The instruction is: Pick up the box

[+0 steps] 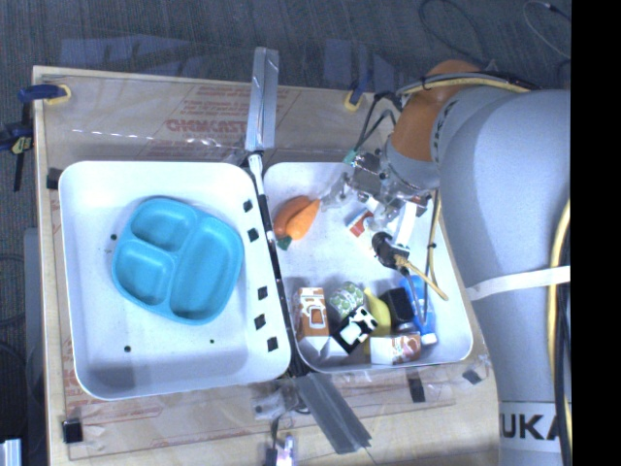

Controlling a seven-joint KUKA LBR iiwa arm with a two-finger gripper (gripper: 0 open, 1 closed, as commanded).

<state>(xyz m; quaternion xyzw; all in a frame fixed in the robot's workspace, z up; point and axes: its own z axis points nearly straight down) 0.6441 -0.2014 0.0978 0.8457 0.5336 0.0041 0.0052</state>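
Where the right bin's near wall collects the clutter, these entries start from the box and work outward.

Box: small brown carton [311,311] with a white printed face, rectangular, at the left end of the clutter row in the right bin [320,260], close to the divider between the bins. Count: one. Nothing grips it.

Neighbours in the row: a green-and-white patterned item [345,298], a black-and-white blocky piece [355,330], a yellow rounded thing [377,308], a black item [399,308], a blue item [417,297], and a white container with a red-brown end [401,349] lying along the near wall. They are packed touching one another; exact identities are too small to tell.

Orange object: one, rounded and tapered [296,217], smooth, lying alone in the far-left part of the right bin, well apart from the box.

Gripper: metallic, cabled [374,194], over the far part of the right bin, near its back wall, well apart from the box. Finger state: cannot tell. A small red-and-white item [357,225] lies just beside it.

Arm: grey, smooth casing [495,212] with the orange band [415,129] above the wrist.

Left bin: shallow white tray [87,260], rounded corners. Holds one blue plate [179,257], glossy plastic, three compartments.

Bench: pale board [146,105] under clear sheeting with red print. Bins counted: two.
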